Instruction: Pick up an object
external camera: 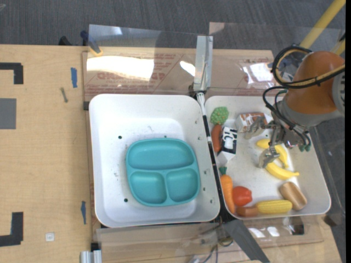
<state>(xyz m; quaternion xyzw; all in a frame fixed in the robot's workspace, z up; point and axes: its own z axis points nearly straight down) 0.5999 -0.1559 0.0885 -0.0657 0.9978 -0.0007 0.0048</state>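
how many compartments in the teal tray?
3. The teal tray sits in the left bin: one wide compartment across the far side, two smaller ones on the near side, left and right. None look hidden.

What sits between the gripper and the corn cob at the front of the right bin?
In the camera view, a yellow banana lies between the gripper and the corn cob, with bare bin floor below the banana.
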